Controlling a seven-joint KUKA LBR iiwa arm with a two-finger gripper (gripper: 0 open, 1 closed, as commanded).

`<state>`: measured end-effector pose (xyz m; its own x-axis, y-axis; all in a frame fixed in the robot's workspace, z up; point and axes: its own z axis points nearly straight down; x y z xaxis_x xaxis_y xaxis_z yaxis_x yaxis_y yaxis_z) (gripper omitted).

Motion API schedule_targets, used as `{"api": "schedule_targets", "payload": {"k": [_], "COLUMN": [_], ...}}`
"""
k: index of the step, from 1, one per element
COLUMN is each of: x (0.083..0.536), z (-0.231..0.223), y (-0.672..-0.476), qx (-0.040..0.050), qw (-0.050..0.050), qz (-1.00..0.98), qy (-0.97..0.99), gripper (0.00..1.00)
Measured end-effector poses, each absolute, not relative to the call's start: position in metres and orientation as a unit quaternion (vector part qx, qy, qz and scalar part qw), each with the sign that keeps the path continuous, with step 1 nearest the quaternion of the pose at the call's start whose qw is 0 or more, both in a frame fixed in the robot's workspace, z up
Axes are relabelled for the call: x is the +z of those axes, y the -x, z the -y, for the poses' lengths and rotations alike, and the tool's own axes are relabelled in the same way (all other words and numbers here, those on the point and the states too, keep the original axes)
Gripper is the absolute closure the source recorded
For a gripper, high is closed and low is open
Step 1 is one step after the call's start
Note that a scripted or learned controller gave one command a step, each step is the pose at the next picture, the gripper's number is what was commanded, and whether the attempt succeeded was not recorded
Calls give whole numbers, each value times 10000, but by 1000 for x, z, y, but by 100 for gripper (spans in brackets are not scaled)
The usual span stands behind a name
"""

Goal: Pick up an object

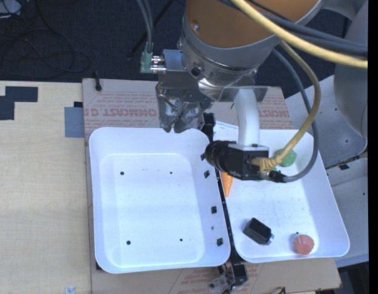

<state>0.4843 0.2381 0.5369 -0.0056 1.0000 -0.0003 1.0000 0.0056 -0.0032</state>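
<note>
My gripper (179, 119) hangs over the far rim of the left bin (98, 182), near that bin's far right corner, under the big grey and orange wrist. I see nothing held under it. In the right bin (333, 208) a small black block (257, 231) lies near the front. A pinkish-red ball (303, 244) sits to its right by the front corner. An orange piece (226, 182) lies against the divider between the bins, partly hidden by a black unit on the arm. A green object (290, 158) peeks out behind a yellow cable.
A black unit (236, 160) with a yellow cable (299, 133) and a white post (247, 120) hangs over the right bin's far left part. Brown cardboard (124, 106) lies under both bins. A pale wooden bench top (35, 188) spreads to the left.
</note>
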Motion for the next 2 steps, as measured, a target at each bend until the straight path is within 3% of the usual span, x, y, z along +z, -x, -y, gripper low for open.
{"api": "schedule_targets", "payload": {"k": [1,2], "x": [537,536], "z": [-243,-244], "y": [-476,-524], "qx": [25,18], "qw": [12,3], "qz": [7076,7069], "qy": [7066,7073], "gripper": [100,100]}}
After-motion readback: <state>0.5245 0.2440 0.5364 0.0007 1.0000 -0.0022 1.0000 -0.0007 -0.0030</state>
